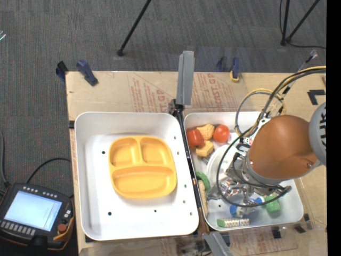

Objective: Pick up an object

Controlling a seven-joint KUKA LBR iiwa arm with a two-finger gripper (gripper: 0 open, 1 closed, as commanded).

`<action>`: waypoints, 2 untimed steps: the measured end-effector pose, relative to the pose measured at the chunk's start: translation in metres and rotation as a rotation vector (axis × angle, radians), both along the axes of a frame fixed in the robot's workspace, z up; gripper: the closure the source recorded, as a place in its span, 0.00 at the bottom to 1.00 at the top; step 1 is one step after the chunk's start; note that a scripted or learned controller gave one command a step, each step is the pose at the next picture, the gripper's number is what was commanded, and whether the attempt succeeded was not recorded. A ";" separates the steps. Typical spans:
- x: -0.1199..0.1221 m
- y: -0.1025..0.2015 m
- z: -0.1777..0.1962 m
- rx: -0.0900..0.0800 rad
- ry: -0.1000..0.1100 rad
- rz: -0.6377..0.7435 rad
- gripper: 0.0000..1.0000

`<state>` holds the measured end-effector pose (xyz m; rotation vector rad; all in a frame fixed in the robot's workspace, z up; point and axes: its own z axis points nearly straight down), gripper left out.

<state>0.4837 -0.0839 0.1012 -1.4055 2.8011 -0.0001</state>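
Bench | left bin (85, 143): yellow tray (143, 166) | right bin (295, 209): toys | hand (238, 192) grip unclear

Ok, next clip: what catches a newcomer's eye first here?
The yellow divided tray, lying alone in the left bin. Then the arm's orange band looming over the right bin, above a clutter of small toys, among them two red tomato-like pieces near the far edge.
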 end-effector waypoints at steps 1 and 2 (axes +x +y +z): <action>0.001 0.005 0.009 0.004 -0.001 0.010 1.00; 0.001 0.005 0.009 0.003 0.000 0.010 0.00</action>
